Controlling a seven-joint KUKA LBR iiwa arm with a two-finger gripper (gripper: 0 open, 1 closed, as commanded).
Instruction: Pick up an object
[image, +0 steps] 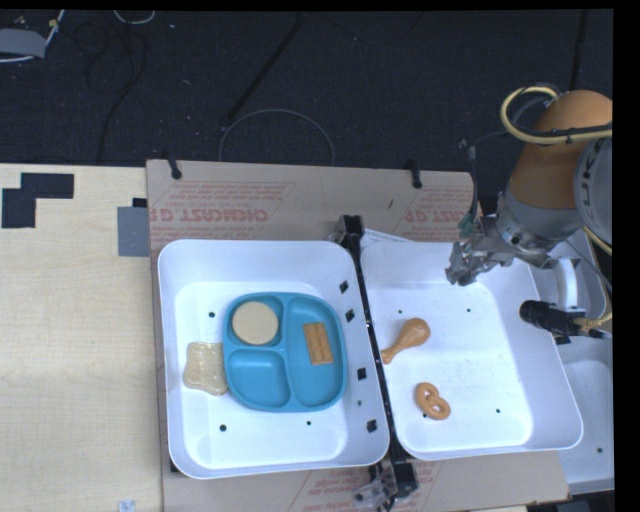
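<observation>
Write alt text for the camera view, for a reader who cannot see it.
A robot arm's hand hovers over the far edge of the right bin, which holds a toy drumstick and a pretzel. The left bin holds a blue divided tray with a round cracker and a rectangular biscuit, plus a pale piece beside it.

This looks like a robotics lab: a pale wooden worktop (70, 330) carries a sheet of brown printed cardboard (300, 200) on which two shallow white plastic bins (175, 330) (545, 400) are clamped side by side, with toy food props inside. Loose black cables (270, 60) trail over the dark carpet floor (300, 90), and a grey industrial arm with an orange band (560, 150) reaches in at the right
</observation>
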